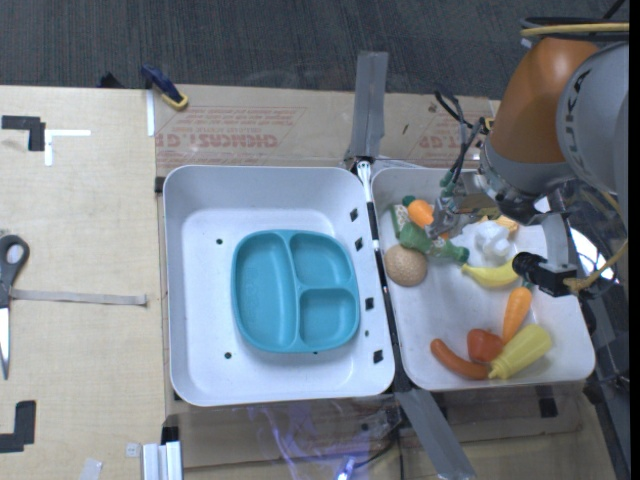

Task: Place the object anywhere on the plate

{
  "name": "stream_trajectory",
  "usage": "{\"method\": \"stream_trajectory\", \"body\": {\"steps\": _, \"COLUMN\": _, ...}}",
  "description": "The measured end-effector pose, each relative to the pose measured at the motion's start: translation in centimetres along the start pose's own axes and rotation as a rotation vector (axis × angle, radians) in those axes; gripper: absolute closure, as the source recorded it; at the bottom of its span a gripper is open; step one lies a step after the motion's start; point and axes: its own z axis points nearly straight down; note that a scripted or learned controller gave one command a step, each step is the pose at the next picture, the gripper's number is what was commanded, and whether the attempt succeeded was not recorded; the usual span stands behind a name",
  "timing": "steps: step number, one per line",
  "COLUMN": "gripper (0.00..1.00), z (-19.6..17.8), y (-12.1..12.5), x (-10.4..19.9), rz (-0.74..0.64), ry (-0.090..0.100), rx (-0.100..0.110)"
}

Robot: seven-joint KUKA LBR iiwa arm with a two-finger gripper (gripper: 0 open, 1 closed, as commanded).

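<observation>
Hand over toys, teal plate, "KUKA" lettering

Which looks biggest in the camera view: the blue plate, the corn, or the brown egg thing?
1. Blue plate, clearly biggest.
2. Corn.
3. Brown egg-shaped thing; corn is longer, though they are fairly close overall.

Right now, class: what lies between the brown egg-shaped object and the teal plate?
In the camera view, between the brown egg-shaped object and the teal plate lie the two bins' adjoining white walls and bare left-bin floor.
</observation>
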Motion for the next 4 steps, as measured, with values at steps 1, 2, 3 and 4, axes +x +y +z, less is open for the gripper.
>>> {"method": "stream_trajectory", "body": {"steps": 1, "gripper": 1.00, "z": -2.32, "y": -1.57, "x": 5.20, "rz": 0.087, "ry": 0.001, "rx": -0.002}}
{"method": "stream_trajectory", "body": {"steps": 2, "gripper": 0.00, "z": -2.33, "y": -1.56, "x": 5.19, "rz": 0.087, "ry": 0.001, "rx": -0.002}}
{"method": "stream_trajectory", "body": {"steps": 3, "gripper": 1.00, "z": -3.20, "y": -1.48, "x": 5.13, "rz": 0.085, "ry": -0.001, "rx": -0.002}}
{"method": "stream_trajectory", "body": {"steps": 4, "gripper": 0.00, "z": -3.19, "y": -1.48, "x": 5.13, "rz": 0.085, "ry": -0.001, "rx": -0.002}}
